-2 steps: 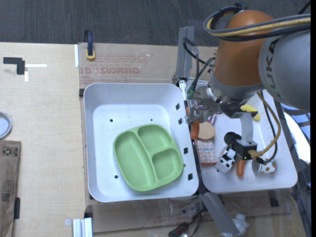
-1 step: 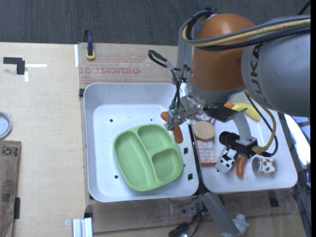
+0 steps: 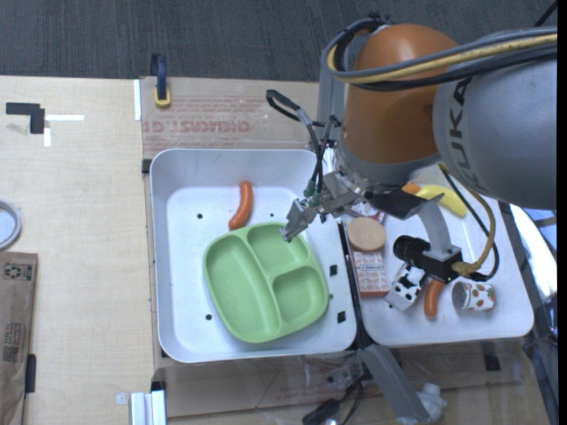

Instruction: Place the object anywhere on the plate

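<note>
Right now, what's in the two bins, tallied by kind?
Green divided plates: 1
Orange sausages: 2
Yellow bananas: 1
Round biscuits: 1
Patterned boxes: 1
Cow figures: 1
Spotted cups: 1
Total: 8

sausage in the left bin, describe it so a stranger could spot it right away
Start at the left bin, the one holding the green plate. Just beyond the plate's far rim, on the white floor, lies the sausage. It is small, orange-red and slightly curved, and it is the one loose item lying beside the plate.
</note>
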